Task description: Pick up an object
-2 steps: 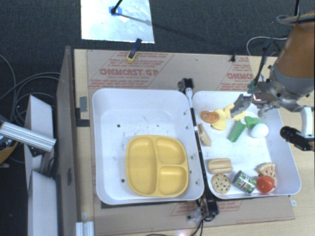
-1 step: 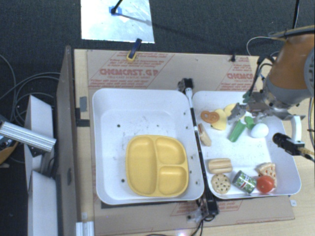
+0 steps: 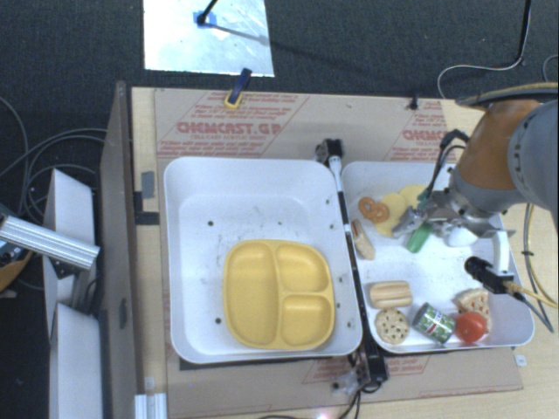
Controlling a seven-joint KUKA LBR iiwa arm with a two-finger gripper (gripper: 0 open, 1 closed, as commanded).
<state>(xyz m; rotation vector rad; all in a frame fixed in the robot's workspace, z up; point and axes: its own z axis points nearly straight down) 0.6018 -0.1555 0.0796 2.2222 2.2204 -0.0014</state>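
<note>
My gripper hangs low over the upper middle of the right bin, with the grey and orange arm reaching in from the right. A small green object lies directly under its tip, touching or nearly touching it. I cannot make out whether it is gripped. Just left of the gripper lie a yellow piece and an orange pretzel-shaped piece. A white object sits right of the green one.
The right bin also holds a beige roll, a hot-dog bun, a dotted cookie, a green can, a red tomato and a toast piece. A yellow divided plate lies in the left bin.
</note>
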